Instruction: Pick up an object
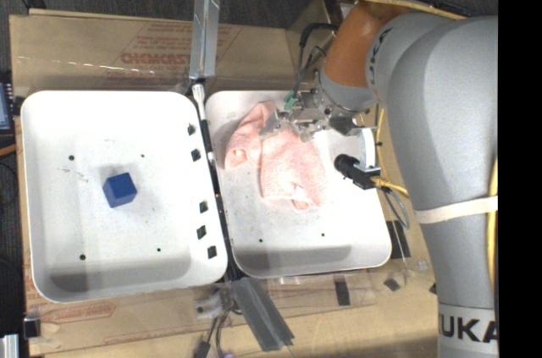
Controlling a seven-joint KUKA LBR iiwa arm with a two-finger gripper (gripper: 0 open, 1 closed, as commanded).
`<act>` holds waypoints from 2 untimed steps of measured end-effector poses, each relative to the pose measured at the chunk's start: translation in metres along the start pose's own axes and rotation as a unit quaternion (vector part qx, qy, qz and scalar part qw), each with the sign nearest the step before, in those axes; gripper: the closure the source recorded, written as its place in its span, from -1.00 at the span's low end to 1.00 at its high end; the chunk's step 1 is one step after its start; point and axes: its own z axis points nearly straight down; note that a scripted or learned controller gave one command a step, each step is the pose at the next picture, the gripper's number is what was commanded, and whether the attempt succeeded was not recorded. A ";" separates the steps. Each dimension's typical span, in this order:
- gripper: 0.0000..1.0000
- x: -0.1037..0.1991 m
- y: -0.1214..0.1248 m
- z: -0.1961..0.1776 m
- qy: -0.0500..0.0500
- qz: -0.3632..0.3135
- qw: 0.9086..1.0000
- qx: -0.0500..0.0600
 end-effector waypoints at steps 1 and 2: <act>1.00 0.002 0.001 -0.006 0.001 -0.004 1.000 0.003; -1.00 0.002 0.001 -0.006 0.001 -0.005 1.000 0.003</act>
